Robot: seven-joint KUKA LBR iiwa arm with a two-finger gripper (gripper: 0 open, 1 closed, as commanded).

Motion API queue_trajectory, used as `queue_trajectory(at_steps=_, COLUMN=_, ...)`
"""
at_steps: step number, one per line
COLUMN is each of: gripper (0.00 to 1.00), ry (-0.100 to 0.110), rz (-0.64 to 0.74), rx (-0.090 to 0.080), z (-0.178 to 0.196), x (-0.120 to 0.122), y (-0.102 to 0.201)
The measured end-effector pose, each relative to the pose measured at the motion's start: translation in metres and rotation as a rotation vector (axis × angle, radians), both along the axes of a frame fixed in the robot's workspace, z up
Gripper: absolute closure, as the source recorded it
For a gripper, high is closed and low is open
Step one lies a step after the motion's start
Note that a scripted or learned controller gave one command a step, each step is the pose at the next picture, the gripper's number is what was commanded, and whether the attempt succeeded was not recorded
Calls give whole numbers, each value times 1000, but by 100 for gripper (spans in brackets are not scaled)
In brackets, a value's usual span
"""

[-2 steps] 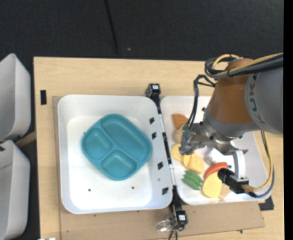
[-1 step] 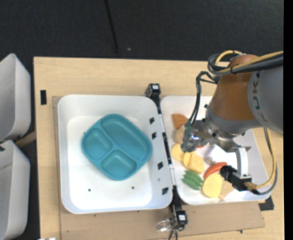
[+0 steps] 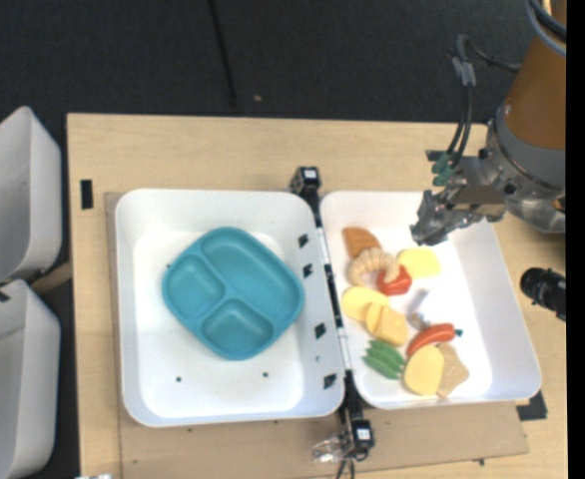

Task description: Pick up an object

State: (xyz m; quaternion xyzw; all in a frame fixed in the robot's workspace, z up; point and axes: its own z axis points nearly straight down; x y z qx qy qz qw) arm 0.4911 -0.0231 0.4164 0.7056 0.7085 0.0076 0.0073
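Note:
My gripper (image 3: 424,232) hangs over the back of the right bin (image 3: 492,267), just above and right of the yellow block (image 3: 419,262). Toy foods lie in that bin: a brown bread piece (image 3: 360,239), a shrimp (image 3: 369,263), a red pepper piece (image 3: 395,281), yellow pieces (image 3: 372,312), a red sausage (image 3: 430,337), green beans (image 3: 383,358) and a tan slice (image 3: 433,371). Nothing shows between the fingers.
A teal divided plate (image 3: 233,291) sits in the left bin (image 3: 143,367). A clip (image 3: 305,179) sits at the back of the divider between the bins. White containers (image 3: 8,208) stand at the far left off the bench.

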Motion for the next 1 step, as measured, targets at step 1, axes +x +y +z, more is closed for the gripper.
queue_trajectory(at_steps=1, gripper=100, ry=36, rz=1, rx=-1, z=-205, x=17, y=55)
